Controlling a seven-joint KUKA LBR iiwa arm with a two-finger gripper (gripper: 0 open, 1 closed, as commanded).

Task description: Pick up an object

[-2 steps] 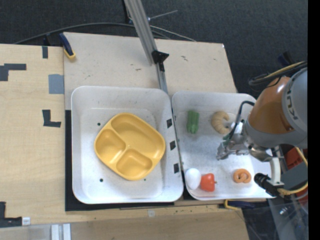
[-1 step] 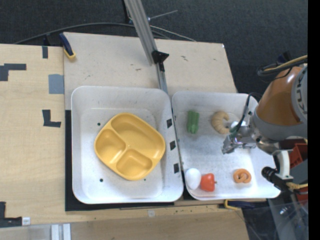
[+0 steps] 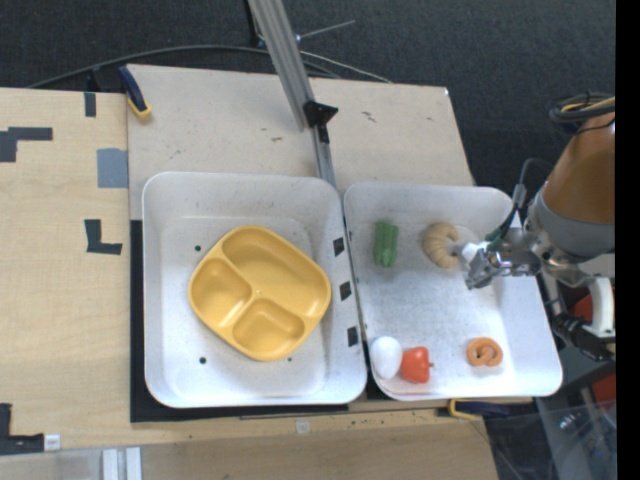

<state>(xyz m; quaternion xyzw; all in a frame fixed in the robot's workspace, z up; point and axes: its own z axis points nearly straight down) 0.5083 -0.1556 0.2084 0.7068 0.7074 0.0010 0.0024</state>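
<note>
Approach step. Pincer (image 3: 478,266) sits low in the right bin (image 3: 520,368), bun (image 3: 439,243) just up-left of it, about touching. Can't tell its state; nothing visibly held. Green block (image 3: 385,244) further left. Donut (image 3: 484,353) below; pepper (image 3: 415,364) and egg (image 3: 385,353) down-left. Next: centre over bun, descend, close.

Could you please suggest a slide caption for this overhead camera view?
KUKA arm's gripper beside a tan pastry in the right bin; yellow divided plate in the left bin.
</note>
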